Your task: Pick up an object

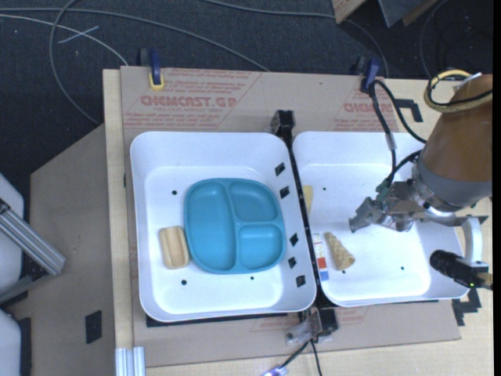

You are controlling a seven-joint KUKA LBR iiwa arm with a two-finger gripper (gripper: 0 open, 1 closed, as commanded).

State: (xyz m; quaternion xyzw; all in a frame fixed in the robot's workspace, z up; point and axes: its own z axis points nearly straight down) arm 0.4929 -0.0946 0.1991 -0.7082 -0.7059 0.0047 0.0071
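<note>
My gripper (366,216) hangs over the middle of the right bin (368,288), pointing left, with the grey and orange arm (458,155) behind it. A tan wedge-shaped piece (340,251) lies on the bin floor, just below and left of the gripper and apart from it. A thin white strip with red and blue marks (320,262) lies beside the wedge near the divider. A pale yellow item (308,198) rests against the bin's left wall. In the left bin (149,210) sit a blue divided plate (235,224) and a tan bread-like block (174,247).
A black divider with clips (288,202) runs between the two bins. Cables (391,131) trail from the arm over the right bin's far edge. Blue clamps (156,67) hold the cardboard base at the back.
</note>
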